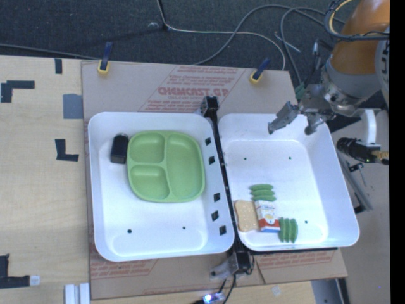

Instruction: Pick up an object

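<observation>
My gripper (295, 124) hangs over the far edge of the right bin (297, 151), its two fingers spread apart with nothing between them. Near that bin's front lie a green pea pod (262, 192), a tan cracker-like piece (246, 215), a small red and white box (267, 217) and a second green pod (288, 229). The gripper is well behind all of them. In the left bin (101, 189) rests a green divided plate (166, 166) with a small black block (119, 148) at its left side.
The two bins meet at a black clipped seam (216, 170). Cables run across the dark floor behind the bench. Yellow-and-blue clamps (103, 63) hold the cardboard sheet at its far edge.
</observation>
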You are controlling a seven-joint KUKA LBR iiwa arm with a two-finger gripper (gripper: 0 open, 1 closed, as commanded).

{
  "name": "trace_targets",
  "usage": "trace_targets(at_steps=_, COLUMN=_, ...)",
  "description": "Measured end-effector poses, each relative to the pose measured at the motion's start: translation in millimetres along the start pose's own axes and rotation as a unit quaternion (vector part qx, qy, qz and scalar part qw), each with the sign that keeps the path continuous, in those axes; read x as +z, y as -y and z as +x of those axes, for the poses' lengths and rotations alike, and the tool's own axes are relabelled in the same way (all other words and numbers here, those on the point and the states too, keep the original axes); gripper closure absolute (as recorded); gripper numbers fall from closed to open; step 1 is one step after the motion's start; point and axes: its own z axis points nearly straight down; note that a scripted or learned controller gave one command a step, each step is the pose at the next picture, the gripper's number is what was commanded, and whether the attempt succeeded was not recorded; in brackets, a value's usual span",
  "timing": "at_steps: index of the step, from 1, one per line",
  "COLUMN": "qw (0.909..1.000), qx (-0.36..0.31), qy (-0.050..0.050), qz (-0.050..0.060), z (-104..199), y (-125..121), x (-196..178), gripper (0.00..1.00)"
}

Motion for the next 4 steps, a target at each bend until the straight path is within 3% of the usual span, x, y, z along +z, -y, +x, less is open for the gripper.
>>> trace_targets(at_steps=1, qw=1.0, qx=-0.001, qy=0.001, qz=-0.006, z=0, y=-2, x=-7, gripper=0.0)
trace_targets(at_steps=4, qw=1.0, qx=-0.001, qy=0.001, qz=-0.004, z=1, y=16, x=142, gripper=0.0)
